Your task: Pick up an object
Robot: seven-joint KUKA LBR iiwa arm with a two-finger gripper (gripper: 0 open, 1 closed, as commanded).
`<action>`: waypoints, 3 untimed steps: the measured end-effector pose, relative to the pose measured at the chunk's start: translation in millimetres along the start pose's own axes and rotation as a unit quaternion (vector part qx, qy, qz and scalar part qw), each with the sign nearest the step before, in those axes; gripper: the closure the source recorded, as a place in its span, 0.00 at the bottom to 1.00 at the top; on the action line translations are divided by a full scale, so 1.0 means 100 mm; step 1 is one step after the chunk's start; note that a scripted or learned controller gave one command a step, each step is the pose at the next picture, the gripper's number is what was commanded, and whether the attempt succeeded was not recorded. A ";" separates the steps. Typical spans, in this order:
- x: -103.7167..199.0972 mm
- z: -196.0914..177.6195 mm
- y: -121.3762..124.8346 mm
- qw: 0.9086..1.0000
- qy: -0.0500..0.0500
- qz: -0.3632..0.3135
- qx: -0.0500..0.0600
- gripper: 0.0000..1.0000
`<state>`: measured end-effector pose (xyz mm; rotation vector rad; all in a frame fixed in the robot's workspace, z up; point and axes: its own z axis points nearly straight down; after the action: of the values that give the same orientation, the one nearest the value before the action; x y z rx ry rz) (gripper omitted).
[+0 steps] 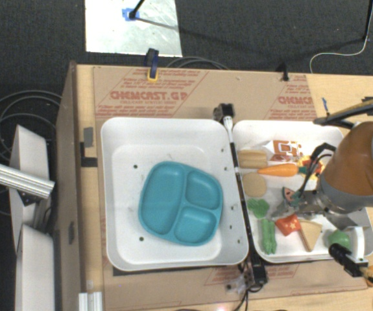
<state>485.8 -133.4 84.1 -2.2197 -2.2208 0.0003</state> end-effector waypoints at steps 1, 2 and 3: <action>-0.10 0.00 0.01 1.000 -0.001 0.000 -0.002 0.00; -0.01 -0.22 0.02 1.000 0.000 -0.002 -0.002 0.00; -0.01 -0.42 0.02 1.000 0.000 -0.002 -0.002 0.00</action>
<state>487.5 -134.9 125.7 -2.2189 -2.2275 -0.0039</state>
